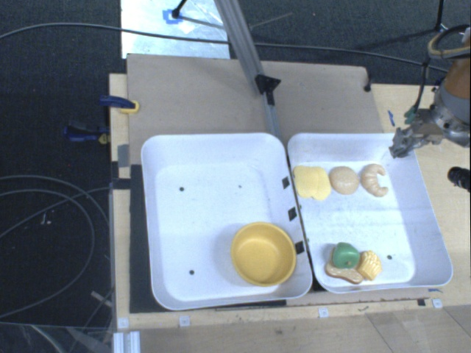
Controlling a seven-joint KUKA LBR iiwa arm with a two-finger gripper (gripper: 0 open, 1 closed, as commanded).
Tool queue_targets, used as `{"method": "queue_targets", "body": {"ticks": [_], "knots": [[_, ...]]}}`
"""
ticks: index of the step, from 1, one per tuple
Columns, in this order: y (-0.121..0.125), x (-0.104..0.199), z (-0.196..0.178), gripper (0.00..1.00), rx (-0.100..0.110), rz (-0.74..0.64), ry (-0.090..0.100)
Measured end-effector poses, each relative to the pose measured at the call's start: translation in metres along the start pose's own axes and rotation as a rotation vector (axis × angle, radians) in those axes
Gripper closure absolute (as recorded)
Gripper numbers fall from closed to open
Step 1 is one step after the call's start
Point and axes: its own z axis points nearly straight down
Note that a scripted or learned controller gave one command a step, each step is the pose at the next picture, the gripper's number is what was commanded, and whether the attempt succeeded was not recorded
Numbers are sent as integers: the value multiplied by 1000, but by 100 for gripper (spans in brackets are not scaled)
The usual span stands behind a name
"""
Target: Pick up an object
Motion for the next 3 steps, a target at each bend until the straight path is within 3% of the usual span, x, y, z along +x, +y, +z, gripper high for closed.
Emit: {"method": "queue_targets", "body": {"ticks": [1, 2, 3], "knots": [[2, -1, -66, 100, -2, -1, -1], [3, -1, -63, 100, 3, -1, 0], [-9, 54, -58, 100, 6, -3, 3]]}}
